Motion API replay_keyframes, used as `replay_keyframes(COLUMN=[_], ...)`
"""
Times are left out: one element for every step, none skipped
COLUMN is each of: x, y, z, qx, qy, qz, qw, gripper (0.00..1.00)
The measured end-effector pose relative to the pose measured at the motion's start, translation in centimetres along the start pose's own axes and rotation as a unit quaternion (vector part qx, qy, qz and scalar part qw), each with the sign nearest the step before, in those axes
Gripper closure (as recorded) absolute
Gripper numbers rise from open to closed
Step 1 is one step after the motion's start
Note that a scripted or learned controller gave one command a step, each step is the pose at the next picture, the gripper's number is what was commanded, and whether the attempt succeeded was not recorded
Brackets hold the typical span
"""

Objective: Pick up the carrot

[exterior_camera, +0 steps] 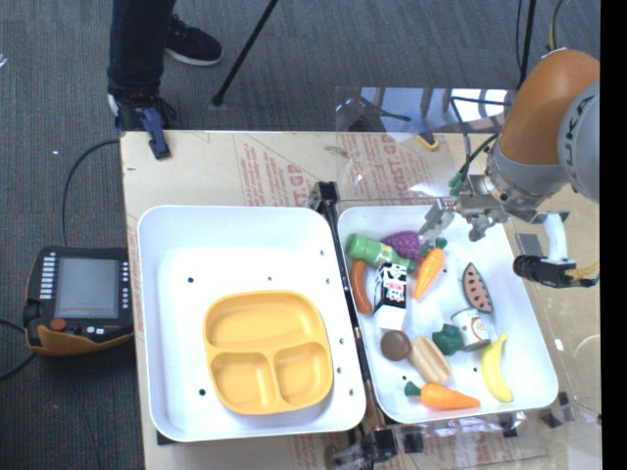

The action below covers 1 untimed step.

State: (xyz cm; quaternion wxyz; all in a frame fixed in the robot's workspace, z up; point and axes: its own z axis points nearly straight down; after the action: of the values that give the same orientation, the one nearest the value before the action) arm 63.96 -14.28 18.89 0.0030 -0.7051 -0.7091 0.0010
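From above, the tool (453, 221) hangs over the far edge of the right bin (537, 311), whether open or closed I cannot tell, with the carrot (428, 271) lying just below and toward the near edge, its long axis tilted, leafy end up close to the tool

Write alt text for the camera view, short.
The pincer hangs over the right bin, just above a carrot among toy foods; a second carrot lies at the near edge. The left bin holds a yellow tray.
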Motion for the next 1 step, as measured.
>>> replay_keyframes(x=[-2.07], y=[-0.57], z=[8.7], qx=[-0.011], qy=[0.0], qz=[0.12], qw=[0.9928], gripper=[0.0])
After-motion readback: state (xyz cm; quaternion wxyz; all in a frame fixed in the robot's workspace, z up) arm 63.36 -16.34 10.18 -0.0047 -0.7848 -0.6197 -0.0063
